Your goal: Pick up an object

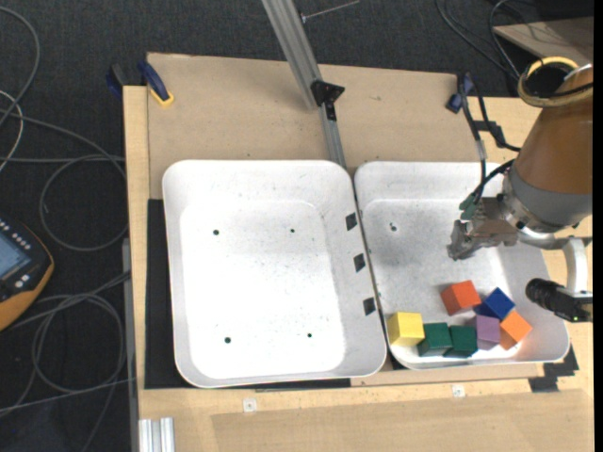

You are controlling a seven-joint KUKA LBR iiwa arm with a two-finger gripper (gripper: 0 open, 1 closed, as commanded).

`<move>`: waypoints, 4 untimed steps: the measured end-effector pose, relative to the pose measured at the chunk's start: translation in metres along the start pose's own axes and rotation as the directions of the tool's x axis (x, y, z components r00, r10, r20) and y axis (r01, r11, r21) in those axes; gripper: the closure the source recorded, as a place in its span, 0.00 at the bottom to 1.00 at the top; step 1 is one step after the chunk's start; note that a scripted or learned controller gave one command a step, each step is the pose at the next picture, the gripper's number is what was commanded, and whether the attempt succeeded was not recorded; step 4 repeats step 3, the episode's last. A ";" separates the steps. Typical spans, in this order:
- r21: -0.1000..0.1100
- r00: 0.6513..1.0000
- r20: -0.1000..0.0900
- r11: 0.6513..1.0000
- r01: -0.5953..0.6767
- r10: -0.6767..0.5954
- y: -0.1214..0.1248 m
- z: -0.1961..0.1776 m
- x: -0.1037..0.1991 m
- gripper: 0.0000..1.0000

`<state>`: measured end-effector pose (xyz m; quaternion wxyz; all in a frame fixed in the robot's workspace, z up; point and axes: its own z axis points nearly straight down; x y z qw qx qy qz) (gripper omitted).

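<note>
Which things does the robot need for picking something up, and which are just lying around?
For the job: gripper; red block; blue block; yellow block; right bin.

Just lying about: left bin; blue clamp; floor cables.

A plywood desk (236,102) stands on dark carpet (57,83) strewn with looping cables (57,172). A grey metal pole (297,40) slants up from the desk.
</note>
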<state>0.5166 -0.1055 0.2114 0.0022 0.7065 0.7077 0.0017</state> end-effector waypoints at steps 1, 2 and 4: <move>0.003 1.000 -0.003 1.000 0.005 -0.005 0.014 -0.005 0.056 1.00; 0.004 1.000 -0.003 1.000 0.006 -0.006 0.040 -0.002 0.110 1.00; 0.001 1.000 -0.003 1.000 0.005 -0.005 0.060 -0.021 0.154 1.00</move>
